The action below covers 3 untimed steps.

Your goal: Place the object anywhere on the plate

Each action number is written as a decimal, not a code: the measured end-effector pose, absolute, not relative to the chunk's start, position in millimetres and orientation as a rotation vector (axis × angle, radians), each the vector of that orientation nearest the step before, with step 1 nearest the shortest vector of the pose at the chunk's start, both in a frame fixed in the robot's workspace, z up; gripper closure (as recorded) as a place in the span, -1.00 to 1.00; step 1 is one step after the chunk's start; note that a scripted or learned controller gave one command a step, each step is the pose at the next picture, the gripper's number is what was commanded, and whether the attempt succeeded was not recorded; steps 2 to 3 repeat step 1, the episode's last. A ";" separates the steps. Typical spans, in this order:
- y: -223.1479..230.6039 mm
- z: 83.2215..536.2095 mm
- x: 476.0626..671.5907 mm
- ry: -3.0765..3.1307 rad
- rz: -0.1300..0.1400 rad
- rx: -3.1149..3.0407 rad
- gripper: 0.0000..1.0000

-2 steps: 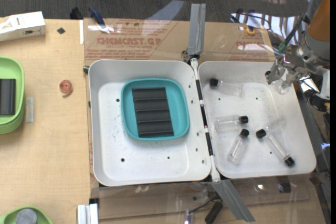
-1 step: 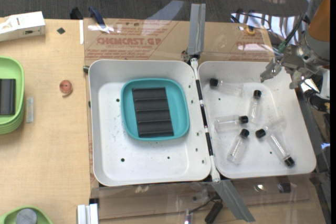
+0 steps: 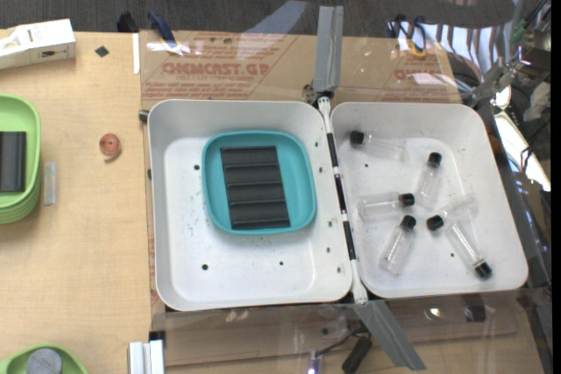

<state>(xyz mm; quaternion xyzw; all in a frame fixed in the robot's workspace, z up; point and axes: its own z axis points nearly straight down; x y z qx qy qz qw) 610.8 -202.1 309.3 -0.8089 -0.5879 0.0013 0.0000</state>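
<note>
A teal square plate [image 3: 214, 188] lies in the left white bin [image 3: 175, 263], slightly towards the bin's back. A dark ridged block [image 3: 255, 187] rests across the plate's middle. In the right white bin [image 3: 421, 280] lie several clear vials with black caps, scattered on their sides. One vial [image 3: 375, 143] is near the back left corner. Another vial [image 3: 429, 175] lies towards the middle. A third vial [image 3: 465, 250] is at the front right, and others cluster around the bin's centre [image 3: 397, 243].
A stack of green dishes [image 3: 22, 158] sits at the bench's left edge, with a white box [image 3: 35, 41] behind it and a small brown disc [image 3: 109, 144] nearby. Cardboard [image 3: 228, 61] lies behind the bins. Metal parts and cables [image 3: 517, 92] crowd the right edge.
</note>
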 end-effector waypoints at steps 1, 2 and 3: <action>-212.8 418.1 635.3 -1.621 0.005 -2.691 -1.00; -212.8 418.1 635.3 -1.621 0.005 -2.691 -1.00; -212.8 418.1 635.3 -1.621 0.005 -2.691 -1.00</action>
